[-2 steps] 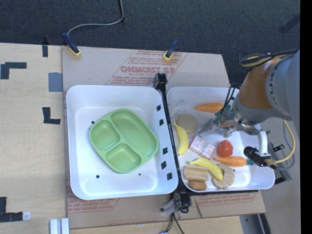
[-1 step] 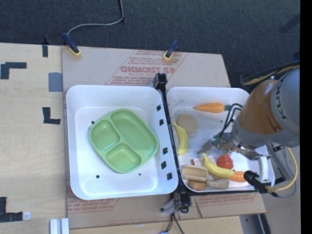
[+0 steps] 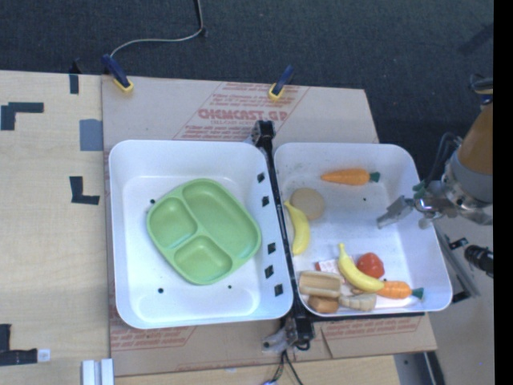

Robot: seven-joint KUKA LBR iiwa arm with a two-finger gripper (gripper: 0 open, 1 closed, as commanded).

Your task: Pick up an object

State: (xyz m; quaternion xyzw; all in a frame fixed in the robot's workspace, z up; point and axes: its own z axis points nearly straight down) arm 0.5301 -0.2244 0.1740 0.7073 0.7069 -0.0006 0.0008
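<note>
Gripper (image 3: pixel 393 214) sits over the right bin (image 3: pixel 401 157), near its right wall, roughly mid-height of the bin. Fingers look spread apart, nothing between them. Arm comes in over the bin's right rim.

Right bin contents:
- carrot (image 3: pixel 349 177) near the far edge, lying flat, leafy end toward the right wall
- round tan piece (image 3: pixel 308 204) close to the divider side, mid bin
- banana (image 3: pixel 299 228) just beside the left wall, touching or nearly touching the tan piece
- second banana (image 3: pixel 357 272) toward the near edge, curved, lying against a red tomato (image 3: pixel 370 263)
- second carrot (image 3: pixel 393 289) in the near right corner, touching the second banana's end
- hot dog bun (image 3: pixel 320 282) at the near edge, pale pieces just beside it, too small to tell what they are

Gripper is well apart from the near-edge cluster and clear of the far carrot; no contact with any item.

Left bin (image 3: pixel 128 239) holds a green divided plate (image 3: pixel 203 230), three compartments, lying flat around the middle.

Both bins sit on a cardboard sheet (image 3: pixel 232 111), clamped at its far edge by two yellow-blue clamps (image 3: pixel 118 73).
</note>
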